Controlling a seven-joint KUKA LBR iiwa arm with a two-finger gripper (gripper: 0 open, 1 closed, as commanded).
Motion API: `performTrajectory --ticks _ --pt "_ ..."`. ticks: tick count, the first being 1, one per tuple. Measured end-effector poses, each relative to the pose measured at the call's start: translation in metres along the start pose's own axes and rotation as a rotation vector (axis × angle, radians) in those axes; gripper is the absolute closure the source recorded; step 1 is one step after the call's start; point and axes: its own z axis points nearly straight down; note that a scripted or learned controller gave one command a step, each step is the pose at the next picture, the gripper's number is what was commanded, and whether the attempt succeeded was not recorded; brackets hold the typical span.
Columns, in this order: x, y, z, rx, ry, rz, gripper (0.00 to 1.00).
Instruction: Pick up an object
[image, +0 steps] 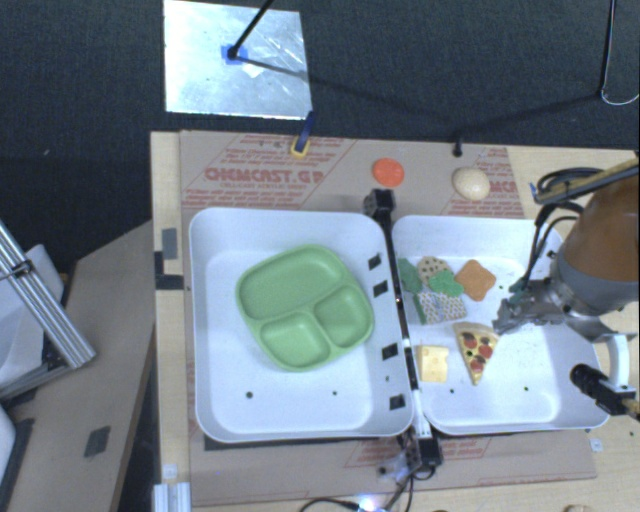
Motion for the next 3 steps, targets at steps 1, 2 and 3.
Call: performTrajectory --ticks 1,2,3 --pt "0.002 0.004 -0.044 0.000 0.000 0.000 1.00" --pt "0.002 0.005 -0.068 0.002 0.000 0.000 1.00" --pt "0.051 0.029 -0.058 0.003 0.002 -0.004 1.00"
